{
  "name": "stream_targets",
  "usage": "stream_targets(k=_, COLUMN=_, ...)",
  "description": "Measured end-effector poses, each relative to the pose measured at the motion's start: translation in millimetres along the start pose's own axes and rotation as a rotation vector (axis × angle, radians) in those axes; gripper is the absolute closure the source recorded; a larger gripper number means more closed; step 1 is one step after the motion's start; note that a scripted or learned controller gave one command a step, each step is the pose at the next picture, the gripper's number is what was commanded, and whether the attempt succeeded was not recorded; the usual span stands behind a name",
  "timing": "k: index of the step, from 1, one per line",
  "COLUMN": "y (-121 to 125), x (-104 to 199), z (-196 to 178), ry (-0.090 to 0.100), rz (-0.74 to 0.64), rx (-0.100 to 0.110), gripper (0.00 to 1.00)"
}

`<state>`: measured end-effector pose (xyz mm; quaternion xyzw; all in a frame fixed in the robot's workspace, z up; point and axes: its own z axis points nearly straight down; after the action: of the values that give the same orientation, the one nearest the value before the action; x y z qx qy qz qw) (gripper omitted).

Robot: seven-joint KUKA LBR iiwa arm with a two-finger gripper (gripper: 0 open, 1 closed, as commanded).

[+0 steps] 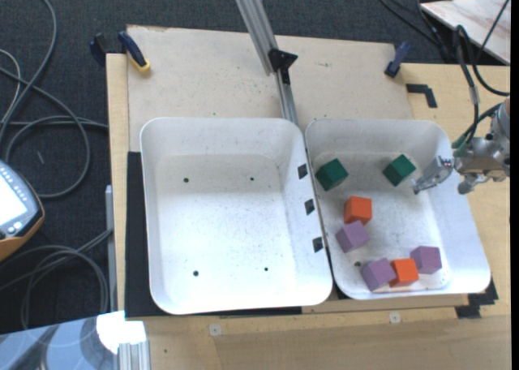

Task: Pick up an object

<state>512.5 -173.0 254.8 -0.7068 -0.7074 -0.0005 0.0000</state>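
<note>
On the counter (203, 84) sit two shallow white bins side by side; every loose piece lies in the right bin (462, 238), while the left bin (219, 222) is bare of blocks, which suits a pick from right to left. The gripper (431, 177) comes in low over the right bin's far right rim, its metal tip reaching inward toward the green cube (400, 169) just beside it; whether it is open or closed cannot be told, since the tip is small and blurred here. Nothing can be seen held in it. That green cube looks the likeliest target, being nearest the tip and standing apart from the others, with free floor around it. It is a cube, so it has no long axis to speak of; it sits turned so a corner points down the picture. A second green cube (331, 174) rests near the divider, an orange cube (358, 209) and a purple cube (352, 236) touch near the middle, and three more crowd the near wall: purple (377, 273), orange (404, 272), purple (426, 260), packed too tightly for an easy grasp
</note>
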Motion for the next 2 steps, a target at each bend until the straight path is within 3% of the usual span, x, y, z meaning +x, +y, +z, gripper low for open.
stream_targets(k=2, y=0.0, x=0.0, z=0.0, ry=0.000, rz=0.000, rx=0.000, gripper=0.00)
